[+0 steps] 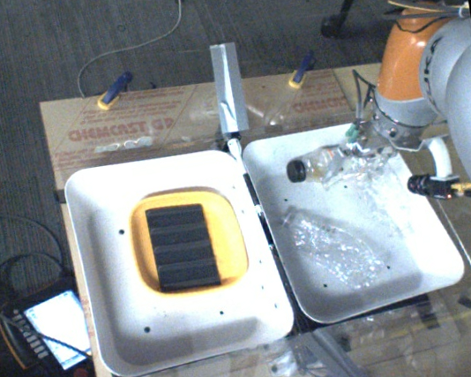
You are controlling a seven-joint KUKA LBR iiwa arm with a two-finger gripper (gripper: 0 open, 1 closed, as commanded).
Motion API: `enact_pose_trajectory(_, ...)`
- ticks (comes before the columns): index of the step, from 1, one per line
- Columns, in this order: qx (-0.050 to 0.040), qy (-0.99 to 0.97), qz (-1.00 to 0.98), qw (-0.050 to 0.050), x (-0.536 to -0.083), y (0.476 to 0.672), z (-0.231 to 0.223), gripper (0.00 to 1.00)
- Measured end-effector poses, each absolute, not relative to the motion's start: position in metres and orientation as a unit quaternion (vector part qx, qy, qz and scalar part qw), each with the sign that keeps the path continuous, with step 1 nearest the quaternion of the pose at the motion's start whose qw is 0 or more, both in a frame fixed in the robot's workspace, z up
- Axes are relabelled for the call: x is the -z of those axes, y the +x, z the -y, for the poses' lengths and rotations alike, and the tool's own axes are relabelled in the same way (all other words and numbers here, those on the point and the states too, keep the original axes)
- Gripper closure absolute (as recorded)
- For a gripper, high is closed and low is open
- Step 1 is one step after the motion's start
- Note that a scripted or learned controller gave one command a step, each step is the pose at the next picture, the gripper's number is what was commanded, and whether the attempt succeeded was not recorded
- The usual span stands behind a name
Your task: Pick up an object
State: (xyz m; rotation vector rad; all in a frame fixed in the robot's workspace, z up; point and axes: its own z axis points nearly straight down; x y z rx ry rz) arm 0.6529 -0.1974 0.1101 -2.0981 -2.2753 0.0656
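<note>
From above, you see the pincer (359, 137) low in the right bin (437, 270), at the base of a clear bottle (325, 162) lying near the back wall, its opening hidden from you, while a yellow-and-black sponge (187, 241) lies in the left bin (117, 337).

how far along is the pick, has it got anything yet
Done: the arm has reached into the right bin, with the gripper down at the clear plastic bottle near the far wall. In hand: nothing visibly lifted; the bottle lies on the bin floor, and the grip is too blurred to judge. Left: securing and raising an object. The yellow tray sits untouched in the left bin.
</note>
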Motion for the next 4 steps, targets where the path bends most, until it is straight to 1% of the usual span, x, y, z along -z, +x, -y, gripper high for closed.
enact_pose_trajectory(1,-0.0094,-0.662,0.749,0.034,-0.108,0.653,0.214,0.00)
enact_pose_trajectory(2,0.0003,-0.666,0.746,0.001,-0.147,0.613,0.222,0.00)
enact_pose_trajectory(3,-0.0109,-0.599,0.800,0.010,-0.129,0.659,0.197,0.00)
enact_pose_trajectory(4,-0.0112,-0.592,0.805,0.015,-0.106,0.660,0.218,0.00)
